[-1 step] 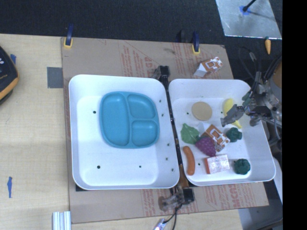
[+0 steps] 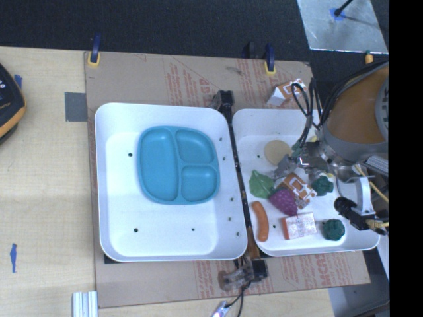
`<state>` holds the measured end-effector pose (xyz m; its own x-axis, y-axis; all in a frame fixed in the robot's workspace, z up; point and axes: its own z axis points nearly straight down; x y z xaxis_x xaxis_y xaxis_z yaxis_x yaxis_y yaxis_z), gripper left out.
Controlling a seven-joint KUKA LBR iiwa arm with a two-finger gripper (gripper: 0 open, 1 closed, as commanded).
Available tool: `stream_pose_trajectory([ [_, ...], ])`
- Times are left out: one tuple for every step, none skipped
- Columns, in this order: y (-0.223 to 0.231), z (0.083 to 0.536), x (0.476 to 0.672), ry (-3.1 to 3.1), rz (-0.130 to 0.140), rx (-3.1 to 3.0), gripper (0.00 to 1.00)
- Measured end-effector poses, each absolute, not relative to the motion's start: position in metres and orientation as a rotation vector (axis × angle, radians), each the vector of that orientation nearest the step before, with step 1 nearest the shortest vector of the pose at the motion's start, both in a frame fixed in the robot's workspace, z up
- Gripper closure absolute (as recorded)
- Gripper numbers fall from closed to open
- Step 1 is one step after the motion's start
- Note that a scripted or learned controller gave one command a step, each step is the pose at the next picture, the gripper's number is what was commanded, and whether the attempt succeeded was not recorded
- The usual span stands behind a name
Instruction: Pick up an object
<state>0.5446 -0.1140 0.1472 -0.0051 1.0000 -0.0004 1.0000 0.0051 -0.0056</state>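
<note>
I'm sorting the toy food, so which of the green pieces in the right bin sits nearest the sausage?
The leafy green piece, left of the purple grapes and just above the sausage. The two darker green pieces lie further right.

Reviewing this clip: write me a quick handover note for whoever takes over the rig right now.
Gripper: low in the right bin, among the objects; whether it holds anything can't be told.
Right bin: tan disc, green leafy piece, purple grapes, orange-white box, sausage, red-white packet, two dark green pieces.
Left bin: blue divided plate.
Done: arm lowered over the pile.
Left: secure one object and lift it.
</note>
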Motion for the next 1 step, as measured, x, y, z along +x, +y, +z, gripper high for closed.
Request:
stream_pose_trajectory([
  [-0.1104, 0.1086, 0.5183, -2.243, -0.012, -2.231, 0.0],
])
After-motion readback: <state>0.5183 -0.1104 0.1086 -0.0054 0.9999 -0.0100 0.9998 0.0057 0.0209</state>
